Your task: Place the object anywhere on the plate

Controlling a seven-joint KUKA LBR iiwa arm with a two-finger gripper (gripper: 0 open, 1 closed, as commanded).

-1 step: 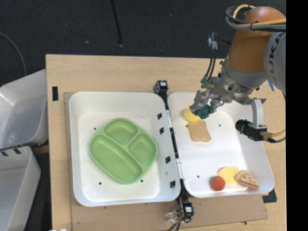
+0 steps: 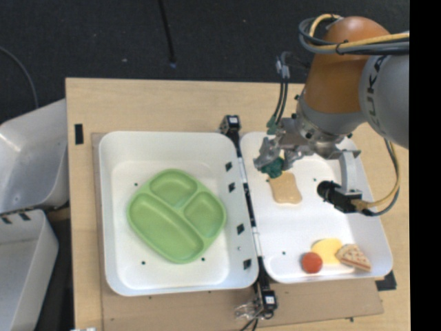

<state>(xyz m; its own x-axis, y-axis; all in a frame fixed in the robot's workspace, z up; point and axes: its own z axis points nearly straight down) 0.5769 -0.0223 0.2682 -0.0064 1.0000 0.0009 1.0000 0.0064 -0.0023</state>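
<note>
A green divided plate [image 2: 176, 214] lies in the left bin [image 2: 114, 254]. In the right bin [image 2: 358, 240], a tan slice of toast [image 2: 285, 189] lies near the upper left. My gripper [image 2: 273, 164] hangs just above the toast's top edge, its greenish fingertips pointing down at it. I cannot make out whether the toast is between the fingers. A red tomato [image 2: 312, 262], a yellow piece [image 2: 326, 247] and a pizza slice [image 2: 353, 256] lie at the front of the right bin.
The grey arm with its orange band [image 2: 344, 61] reaches in from the upper right over the right bin. A black fitting [image 2: 337, 194] with cable hangs beside the toast. A divider with black clips [image 2: 244, 205] separates the bins.
</note>
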